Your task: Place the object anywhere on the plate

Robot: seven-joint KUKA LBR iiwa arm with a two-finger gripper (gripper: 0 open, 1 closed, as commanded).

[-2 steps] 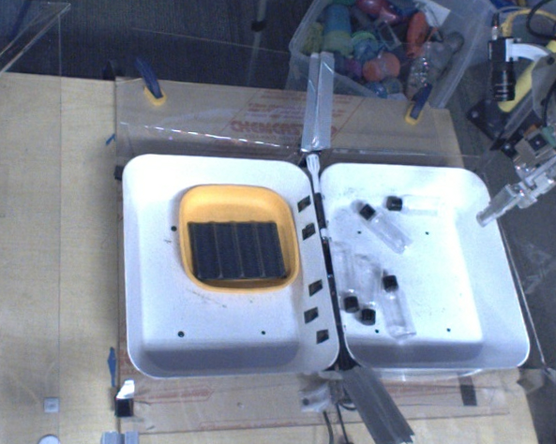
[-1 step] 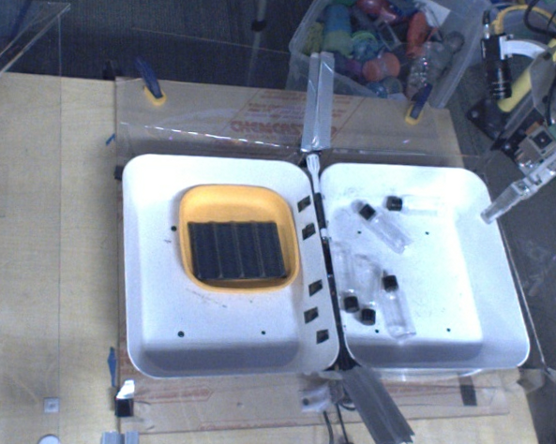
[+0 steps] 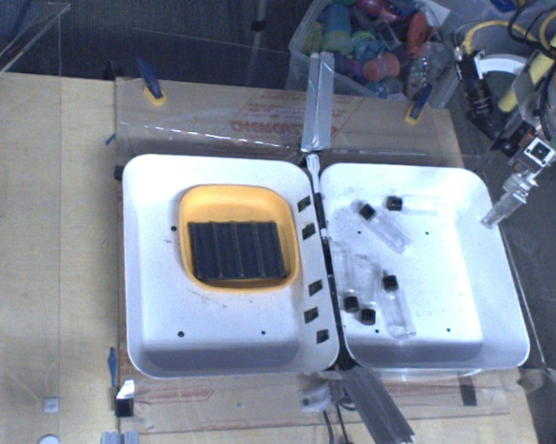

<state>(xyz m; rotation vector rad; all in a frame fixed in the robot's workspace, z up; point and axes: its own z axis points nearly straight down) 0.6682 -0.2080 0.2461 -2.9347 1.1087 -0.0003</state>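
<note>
Arm's fingers (image 3: 511,198) hang past right bin's (image 3: 498,305) far-right edge

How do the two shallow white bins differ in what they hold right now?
The left white bin holds one big item, a yellow rounded-square plate with a dark ribbed insert. The right white bin holds several small clear vials with black caps, scattered and lying down. The two-finger gripper hangs at the right bin's far-right rim, away from the left bin. Both bins are shallow, white and round-cornered.
</note>
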